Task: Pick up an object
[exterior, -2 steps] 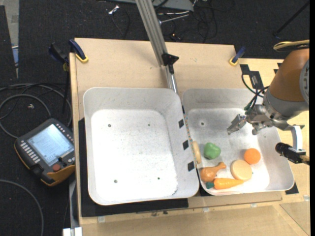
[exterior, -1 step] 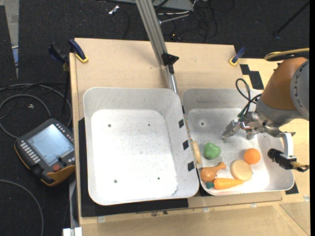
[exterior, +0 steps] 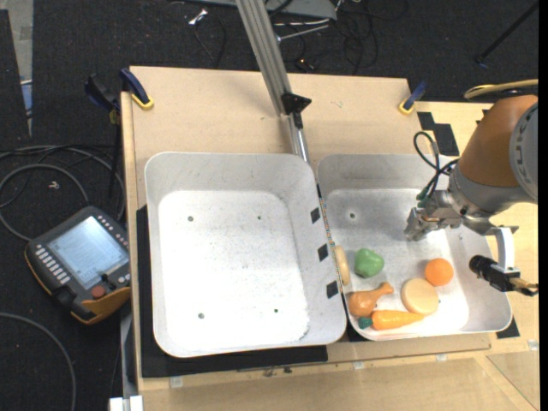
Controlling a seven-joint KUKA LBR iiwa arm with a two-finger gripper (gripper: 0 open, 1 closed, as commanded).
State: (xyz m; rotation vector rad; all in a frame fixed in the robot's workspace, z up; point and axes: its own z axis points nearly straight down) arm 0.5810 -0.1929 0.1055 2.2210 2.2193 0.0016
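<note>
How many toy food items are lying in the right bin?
5, perhaps more hidden: green piece in the middle, orange ball, pale round piece, drumstick and carrot near the front wall.

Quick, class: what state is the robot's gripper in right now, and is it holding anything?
Gripper: it cannot be told whether open or shut; nothing is seen held, hovering over the right bin.

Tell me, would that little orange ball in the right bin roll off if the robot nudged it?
Probably. The orange ball looks round and smooth, so a sideways nudge would likely roll it. It lies close to the round beige piece, which might stop it that way. It looks like a toy, so probably light.
</note>
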